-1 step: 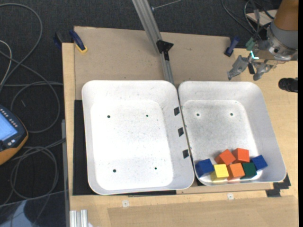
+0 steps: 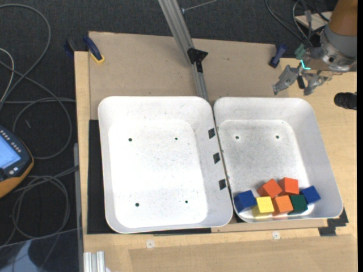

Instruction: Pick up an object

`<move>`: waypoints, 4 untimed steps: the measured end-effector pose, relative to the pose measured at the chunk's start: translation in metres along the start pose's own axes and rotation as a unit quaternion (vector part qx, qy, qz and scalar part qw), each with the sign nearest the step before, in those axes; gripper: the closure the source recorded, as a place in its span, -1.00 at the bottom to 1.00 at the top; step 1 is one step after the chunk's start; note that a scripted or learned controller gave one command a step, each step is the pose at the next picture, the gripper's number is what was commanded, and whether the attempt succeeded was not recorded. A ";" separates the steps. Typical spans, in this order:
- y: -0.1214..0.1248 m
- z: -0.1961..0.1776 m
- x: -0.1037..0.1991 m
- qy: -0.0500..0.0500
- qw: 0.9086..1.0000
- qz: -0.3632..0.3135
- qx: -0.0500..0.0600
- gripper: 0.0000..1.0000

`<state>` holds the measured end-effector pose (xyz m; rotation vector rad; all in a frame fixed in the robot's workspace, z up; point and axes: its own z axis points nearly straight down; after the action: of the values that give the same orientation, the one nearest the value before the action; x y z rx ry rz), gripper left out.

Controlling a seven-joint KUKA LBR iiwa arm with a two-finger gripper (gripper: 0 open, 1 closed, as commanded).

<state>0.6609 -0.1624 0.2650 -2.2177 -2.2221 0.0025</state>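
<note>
Several small blocks lie clustered in the near corner of the right bin (image 2: pixel 317 129): two orange blocks (image 2: pixel 271 188), a red-orange block (image 2: pixel 291 185), a yellow block (image 2: pixel 264 205), a green block (image 2: pixel 298 202) and two blue blocks (image 2: pixel 244 199). My gripper (image 2: pixel 296 81) hangs above the bench just beyond the right bin's far edge, well away from the blocks. Its fingers are spread open with nothing between them.
The left bin (image 2: pixel 113 112) sits beside the right one, separated by a ridge with black clips (image 2: pixel 216 157). A metal camera pole (image 2: pixel 180 30) rises from behind the bins. Blue clamps (image 2: pixel 277 55) hold the board's far edge. Cables lie on the floor at left.
</note>
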 end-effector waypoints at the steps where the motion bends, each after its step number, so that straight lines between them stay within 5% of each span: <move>1: -0.005 0.046 -0.007 0.000 1.000 0.001 0.001 -1.00; 3: -0.015 0.158 -0.012 0.001 1.000 0.001 0.003 -1.00; 4: -0.012 0.142 -0.012 0.000 1.000 0.001 -0.002 1.00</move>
<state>0.6489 -0.1743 0.1234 -2.2219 -2.2225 -0.0034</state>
